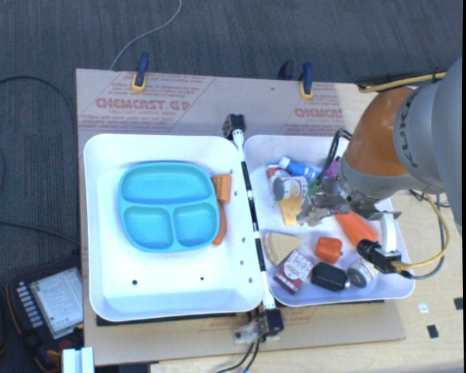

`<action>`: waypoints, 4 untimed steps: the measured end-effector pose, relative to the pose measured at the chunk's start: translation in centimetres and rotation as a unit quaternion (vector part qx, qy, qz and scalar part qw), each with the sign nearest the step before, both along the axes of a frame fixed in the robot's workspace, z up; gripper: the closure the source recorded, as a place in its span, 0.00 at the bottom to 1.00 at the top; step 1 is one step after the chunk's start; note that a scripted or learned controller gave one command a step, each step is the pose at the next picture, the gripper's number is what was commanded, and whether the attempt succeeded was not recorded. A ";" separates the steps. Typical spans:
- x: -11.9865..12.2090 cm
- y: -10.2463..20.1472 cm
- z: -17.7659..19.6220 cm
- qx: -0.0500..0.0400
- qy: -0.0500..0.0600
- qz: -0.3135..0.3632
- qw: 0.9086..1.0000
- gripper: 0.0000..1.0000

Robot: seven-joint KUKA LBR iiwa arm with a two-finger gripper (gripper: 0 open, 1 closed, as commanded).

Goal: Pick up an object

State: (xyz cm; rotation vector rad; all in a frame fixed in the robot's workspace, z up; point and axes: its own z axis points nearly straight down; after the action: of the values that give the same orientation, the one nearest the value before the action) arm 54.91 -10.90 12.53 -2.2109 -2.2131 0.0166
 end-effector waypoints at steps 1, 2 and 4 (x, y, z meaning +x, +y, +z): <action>0.0 0.0 0.0 0.000 0.000 0.000 1.000 0.00; 0.0 0.1 0.7 0.001 0.002 0.001 1.000 1.00; 0.0 0.1 1.5 0.001 0.004 0.001 1.000 1.00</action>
State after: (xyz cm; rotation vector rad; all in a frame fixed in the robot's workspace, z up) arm 54.89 -10.78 13.99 -2.2034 -2.2108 0.0222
